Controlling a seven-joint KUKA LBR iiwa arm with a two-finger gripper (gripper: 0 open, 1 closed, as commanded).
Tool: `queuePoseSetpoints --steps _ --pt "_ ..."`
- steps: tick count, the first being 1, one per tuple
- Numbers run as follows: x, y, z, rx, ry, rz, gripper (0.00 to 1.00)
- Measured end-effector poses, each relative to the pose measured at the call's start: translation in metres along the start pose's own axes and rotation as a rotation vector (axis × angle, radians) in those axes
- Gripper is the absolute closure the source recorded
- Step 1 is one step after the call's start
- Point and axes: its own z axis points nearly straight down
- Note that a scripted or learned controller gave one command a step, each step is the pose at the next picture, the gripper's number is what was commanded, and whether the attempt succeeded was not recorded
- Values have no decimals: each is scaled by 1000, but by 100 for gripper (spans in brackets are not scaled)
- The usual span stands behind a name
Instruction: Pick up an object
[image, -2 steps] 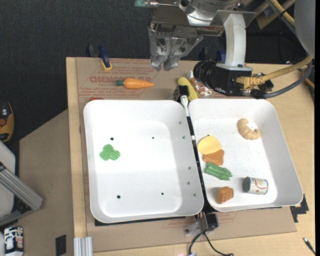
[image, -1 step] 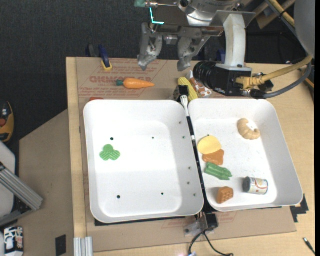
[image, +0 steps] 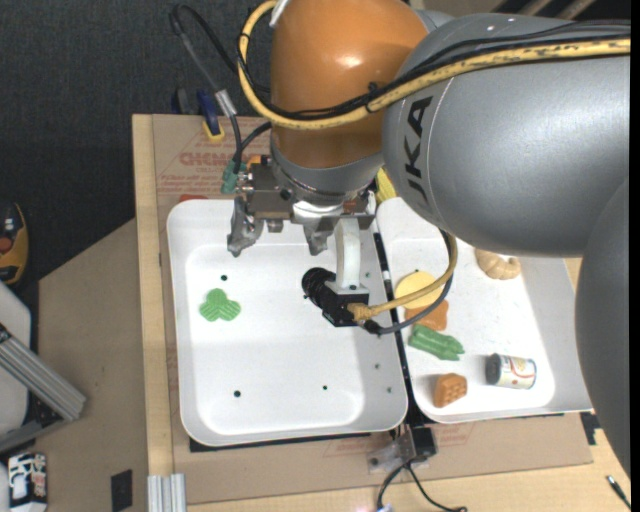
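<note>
- Found the gripper (image: 279, 240) just above frame centre, over the upper part of the left bin (image: 200, 400).
- Saw its fingers (image: 240, 238) spread apart, with nothing between them.
- Spotted the nearest candidate, a green piece (image: 219, 306), left of frame centre on the left bin's floor, lower left of the gripper and apart from it.
- Judged it light, flat and probably rubbery (three lobes, ridged on top), so unlikely to break but easy to push along the smooth floor.
- Reckoned the best hold to be across two lobes near the middle, with the fingers brought low enough to catch its thin edges.
- Noted more choices in the right bin (image: 540, 400), at lower right: a can (image: 512, 371) lying on its side, likely to roll, and a cube (image: 449, 388), blocky and easier to pinch.
</note>
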Motion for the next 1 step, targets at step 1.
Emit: queuePoseSetpoints --steps 1 --pt "2 2 -21 -19 9 -1 100"
